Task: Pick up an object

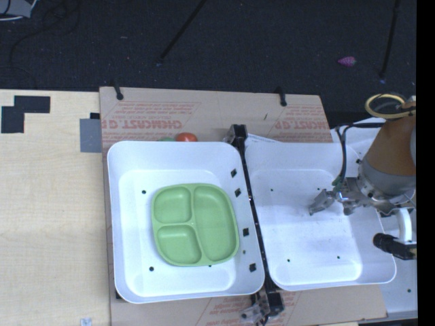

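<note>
Here the green divided plate [195, 224] lies flat in the left bin [129, 182], well apart from the gripper [326, 202], which hangs over the right bin [306, 263]; whether its fingers are open or closed cannot be told.

A robot lab. Two white bins [129, 182] sit on printed cardboard [204, 117] over a pale wooden worktop [47, 202]. Cables [20, 5] trail across dark carpet [238, 32] behind.

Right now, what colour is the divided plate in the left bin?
Light green, plain; the divided plate shows clearly in the camera view.
</note>
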Motion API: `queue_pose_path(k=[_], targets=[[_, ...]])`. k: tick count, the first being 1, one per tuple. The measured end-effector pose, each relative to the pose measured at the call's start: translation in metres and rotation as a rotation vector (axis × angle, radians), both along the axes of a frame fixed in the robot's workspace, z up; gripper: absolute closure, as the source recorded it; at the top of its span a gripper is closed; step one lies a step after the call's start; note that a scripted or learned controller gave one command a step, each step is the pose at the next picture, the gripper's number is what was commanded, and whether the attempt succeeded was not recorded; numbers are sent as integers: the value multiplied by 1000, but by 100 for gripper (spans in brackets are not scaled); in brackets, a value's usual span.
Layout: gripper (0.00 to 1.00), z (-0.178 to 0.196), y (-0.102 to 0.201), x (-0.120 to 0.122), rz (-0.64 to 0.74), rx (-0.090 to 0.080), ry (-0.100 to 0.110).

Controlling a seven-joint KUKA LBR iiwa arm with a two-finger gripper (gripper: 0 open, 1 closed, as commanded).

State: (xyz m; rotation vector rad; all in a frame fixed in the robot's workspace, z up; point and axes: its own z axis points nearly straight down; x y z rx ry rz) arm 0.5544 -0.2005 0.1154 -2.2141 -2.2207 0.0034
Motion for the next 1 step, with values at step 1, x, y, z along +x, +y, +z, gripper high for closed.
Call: queue_pose_path(k=[1], targets=[[0,-29,1,0,-3,-1,-2]])
